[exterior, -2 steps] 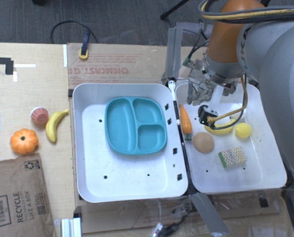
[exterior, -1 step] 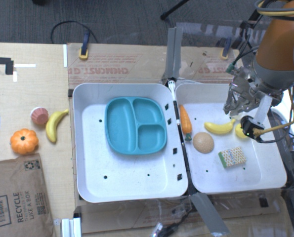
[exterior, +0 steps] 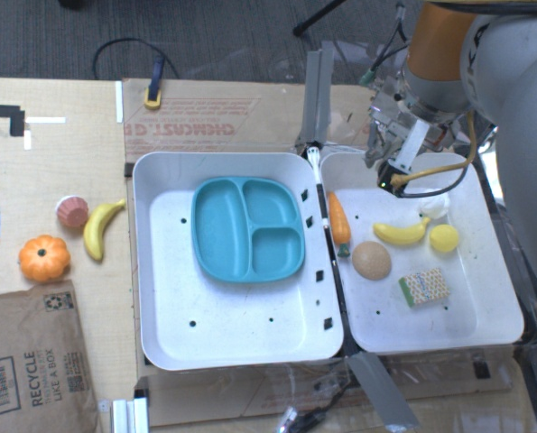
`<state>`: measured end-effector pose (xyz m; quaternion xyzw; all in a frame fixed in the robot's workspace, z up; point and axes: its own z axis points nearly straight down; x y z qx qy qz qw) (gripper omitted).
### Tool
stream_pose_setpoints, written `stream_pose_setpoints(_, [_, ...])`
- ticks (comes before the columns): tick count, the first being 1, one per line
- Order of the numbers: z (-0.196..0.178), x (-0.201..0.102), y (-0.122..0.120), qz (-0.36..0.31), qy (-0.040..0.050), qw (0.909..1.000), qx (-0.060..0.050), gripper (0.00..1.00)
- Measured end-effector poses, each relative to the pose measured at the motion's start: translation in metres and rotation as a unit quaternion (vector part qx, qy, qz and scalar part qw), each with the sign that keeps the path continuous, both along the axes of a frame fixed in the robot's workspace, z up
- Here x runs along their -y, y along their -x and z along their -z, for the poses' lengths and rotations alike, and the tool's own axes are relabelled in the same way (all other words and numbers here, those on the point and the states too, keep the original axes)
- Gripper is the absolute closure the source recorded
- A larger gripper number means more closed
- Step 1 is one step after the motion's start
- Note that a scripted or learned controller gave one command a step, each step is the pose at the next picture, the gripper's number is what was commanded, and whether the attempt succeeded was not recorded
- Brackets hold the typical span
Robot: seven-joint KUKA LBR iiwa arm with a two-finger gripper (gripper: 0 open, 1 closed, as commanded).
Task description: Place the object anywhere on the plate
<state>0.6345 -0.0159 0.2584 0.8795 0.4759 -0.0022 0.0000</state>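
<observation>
**Cardboard box (exterior: pixel 24 368) nearest camera, pincer at the far rim of the right bin**

Box sits far view-left of the pincer (exterior: pixel 379 156), well toward the camera. Can't tell how wide the pincer is open or whether it has anything. Loose items lie in the right bin (exterior: pixel 485 278), all camera-side of the pincer: white lump (exterior: pixel 434 207) and banana (exterior: pixel 402 233) close, carrot (exterior: pixel 339 219) slightly view-left, lemon (exterior: pixel 444 238) view-right, tan ball (exterior: pixel 371 261) and patterned block (exterior: pixel 424 287) further toward the camera. Blue plate (exterior: pixel 248 228) lies view-left of the pincer in the left bin (exterior: pixel 143 242), apart from every item.
</observation>
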Motion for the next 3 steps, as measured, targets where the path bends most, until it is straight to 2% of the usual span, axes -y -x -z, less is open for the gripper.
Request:
stream_pose_setpoints(1, [0.005, -0.058, 0.027, -0.058, -0.0007, 0.9983, -0.001, 1.0])
stream_pose_setpoints(2, [-0.003, -0.1, 0.049, -0.081, -0.0004, 0.9967, -0.001, 1.0])
stream_pose_setpoints(3, [0.009, -0.124, 0.002, -0.145, -0.0001, 0.9895, 0.0, 1.0])
